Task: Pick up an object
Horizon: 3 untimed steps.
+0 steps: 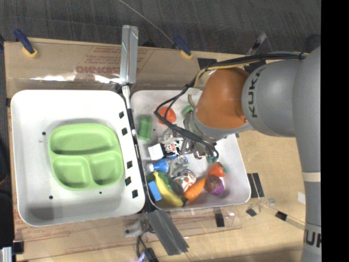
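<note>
The grey KUKA arm (pixel 283 97), smooth and rounded with a glossy orange band (pixel 221 98) above the wrist, reaches in from the right of the frame and hangs over the right-hand shallow white plastic bin (pixel 239 171). Its gripper (pixel 188 143) points down into the middle of that bin, among black cables; whether it is parted or closed cannot be told.

The pile of small toy objects lies in the lower centre of the frame, in the right bin: a green cylinder (pixel 145 128) near the bin's left wall, a curved yellow banana (pixel 166 191), an orange carrot shape (pixel 194 189), a round purple piece (pixel 215 185), a red strawberry-like piece (pixel 217 170) and a blue piece (pixel 162 165).

The left bin (pixel 27 146) holds a matte light-green plastic tray (pixel 84 154) with three rounded compartments.
</note>
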Each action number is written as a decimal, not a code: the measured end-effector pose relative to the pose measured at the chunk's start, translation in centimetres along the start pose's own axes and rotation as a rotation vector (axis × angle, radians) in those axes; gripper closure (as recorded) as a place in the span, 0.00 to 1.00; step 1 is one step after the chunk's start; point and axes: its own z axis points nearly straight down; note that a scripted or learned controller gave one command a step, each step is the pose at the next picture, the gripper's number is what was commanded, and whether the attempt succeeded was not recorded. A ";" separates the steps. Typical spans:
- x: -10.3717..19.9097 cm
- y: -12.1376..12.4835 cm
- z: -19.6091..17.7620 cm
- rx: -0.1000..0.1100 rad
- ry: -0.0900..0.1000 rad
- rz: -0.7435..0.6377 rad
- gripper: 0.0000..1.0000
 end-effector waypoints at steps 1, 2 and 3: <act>2.6 2.5 -0.4 0.010 -0.014 0.095 0.00; 2.0 1.7 0.0 0.000 0.000 0.075 0.00; 2.1 2.4 -0.2 0.006 -0.004 0.083 0.00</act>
